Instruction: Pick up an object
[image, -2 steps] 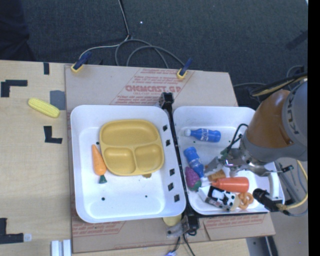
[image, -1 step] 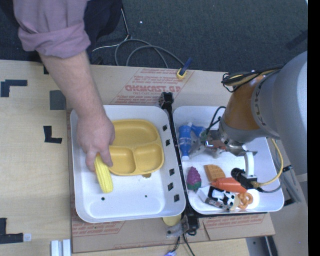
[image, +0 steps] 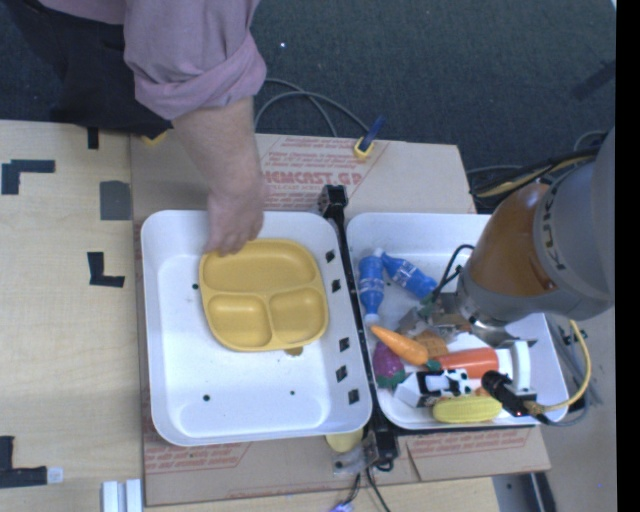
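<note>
The arm (image: 540, 250) reaches over the right bin (image: 455, 222), its gripper (image: 440, 318) down among the toys; whether it is apart or together cannot be told. Beneath lie a carrot (image: 400, 345), blue bottle (image: 371, 280), corn cob (image: 466, 409) and cow figure (image: 447, 383). A person's hand (image: 235, 222) touches the yellow divided plate (image: 265, 294) in the left bin (image: 170, 400)
</note>
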